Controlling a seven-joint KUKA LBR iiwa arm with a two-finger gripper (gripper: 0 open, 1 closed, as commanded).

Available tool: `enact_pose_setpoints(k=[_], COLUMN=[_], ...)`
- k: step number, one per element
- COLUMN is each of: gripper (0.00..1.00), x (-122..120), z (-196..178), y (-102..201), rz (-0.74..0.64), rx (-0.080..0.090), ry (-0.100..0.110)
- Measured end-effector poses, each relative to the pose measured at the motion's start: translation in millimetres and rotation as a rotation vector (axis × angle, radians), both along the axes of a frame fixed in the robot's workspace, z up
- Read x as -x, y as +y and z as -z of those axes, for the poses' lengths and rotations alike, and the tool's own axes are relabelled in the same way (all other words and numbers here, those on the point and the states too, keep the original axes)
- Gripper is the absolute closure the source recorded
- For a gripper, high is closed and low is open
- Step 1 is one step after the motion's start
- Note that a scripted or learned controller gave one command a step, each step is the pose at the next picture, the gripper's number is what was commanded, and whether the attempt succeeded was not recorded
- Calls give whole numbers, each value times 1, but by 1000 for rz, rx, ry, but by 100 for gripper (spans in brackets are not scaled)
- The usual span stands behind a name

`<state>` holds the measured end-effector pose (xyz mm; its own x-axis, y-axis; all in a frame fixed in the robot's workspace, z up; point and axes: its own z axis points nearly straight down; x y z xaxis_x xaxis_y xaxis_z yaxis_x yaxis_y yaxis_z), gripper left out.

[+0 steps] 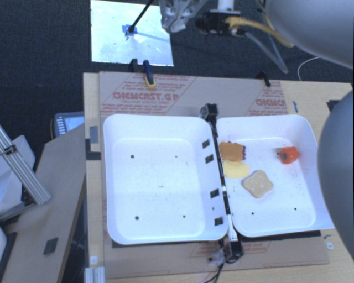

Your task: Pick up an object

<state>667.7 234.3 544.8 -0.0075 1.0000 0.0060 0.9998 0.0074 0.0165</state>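
Gripper (178, 15) high at top edge, above the desk's (232, 91) far side, well away from both bins; can't tell its state. Right bin (310, 132) holds four items: orange-brown piece (232, 151) by the divider, yellow flat piece (237, 169) just below it, tan toast-like piece (258, 184), orange-red piece (287, 155). Left bin (110, 127) beside it.

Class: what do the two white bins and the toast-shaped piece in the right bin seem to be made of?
White bins: probably thin moulded plastic, smooth with a slight sheen, rounded corners and raised rims. Toast-shaped piece: likely a plastic or foam toy; matte tan, uniform colour, neat rounded edges. Which of the two is unclear.
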Motion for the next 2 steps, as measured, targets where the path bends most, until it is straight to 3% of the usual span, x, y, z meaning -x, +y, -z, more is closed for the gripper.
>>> enact_pose_setpoints(k=[1,2], gripper=[0,100], x=[0,0], z=[9,-3], y=[-1,-1], rz=[2,-1], rx=[5,4], ry=[14,11])
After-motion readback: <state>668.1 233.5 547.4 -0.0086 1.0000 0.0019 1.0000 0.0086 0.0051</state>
